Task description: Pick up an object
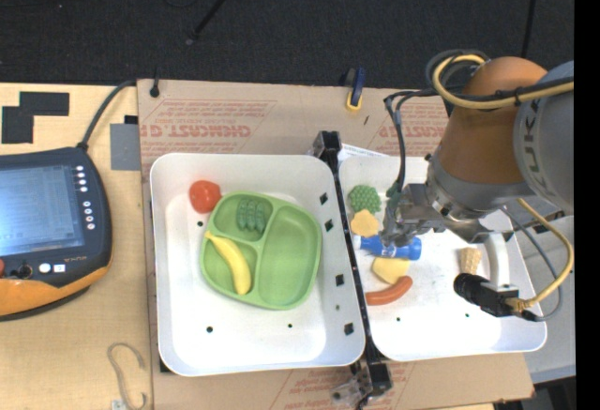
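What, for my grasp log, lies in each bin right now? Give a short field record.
left bin: plate, tomato beside it
on plate: banana, green pods, in separate compartments
right bin: broccoli, yellow lump, blue piece, yellow wedge, sausage, tan piece
end effector: over the blue piece, right bin

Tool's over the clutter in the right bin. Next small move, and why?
Probably a short, straight descent onto the blue piece. The tool hangs just above it in the right bin, with nothing visibly held. Yellow pieces crowd it closely, so sideways drift should stay small.
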`<action>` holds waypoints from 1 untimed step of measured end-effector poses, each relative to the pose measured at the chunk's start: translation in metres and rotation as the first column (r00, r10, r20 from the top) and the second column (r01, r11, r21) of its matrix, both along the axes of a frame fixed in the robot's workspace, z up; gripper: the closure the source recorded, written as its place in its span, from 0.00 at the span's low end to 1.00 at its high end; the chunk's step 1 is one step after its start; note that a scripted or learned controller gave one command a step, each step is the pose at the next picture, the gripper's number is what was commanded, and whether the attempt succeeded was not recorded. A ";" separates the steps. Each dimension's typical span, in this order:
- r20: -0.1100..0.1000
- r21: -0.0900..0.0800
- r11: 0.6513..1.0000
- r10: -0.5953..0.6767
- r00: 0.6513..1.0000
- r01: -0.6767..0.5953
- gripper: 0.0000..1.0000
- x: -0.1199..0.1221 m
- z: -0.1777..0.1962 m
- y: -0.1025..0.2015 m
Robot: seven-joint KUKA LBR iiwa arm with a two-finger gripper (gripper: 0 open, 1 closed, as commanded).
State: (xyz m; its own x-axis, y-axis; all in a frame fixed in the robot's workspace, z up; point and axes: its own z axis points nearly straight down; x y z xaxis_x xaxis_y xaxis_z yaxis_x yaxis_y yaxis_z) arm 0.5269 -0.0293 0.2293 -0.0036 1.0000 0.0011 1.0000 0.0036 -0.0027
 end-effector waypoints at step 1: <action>0.001 0.000 1.000 0.001 1.000 -0.001 1.00 0.025 0.001 0.052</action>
State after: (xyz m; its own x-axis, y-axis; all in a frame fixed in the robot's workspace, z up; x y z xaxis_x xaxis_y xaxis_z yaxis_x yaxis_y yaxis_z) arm 0.5521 0.0231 0.2304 -0.0047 1.0000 0.0016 1.0000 0.0047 -0.0020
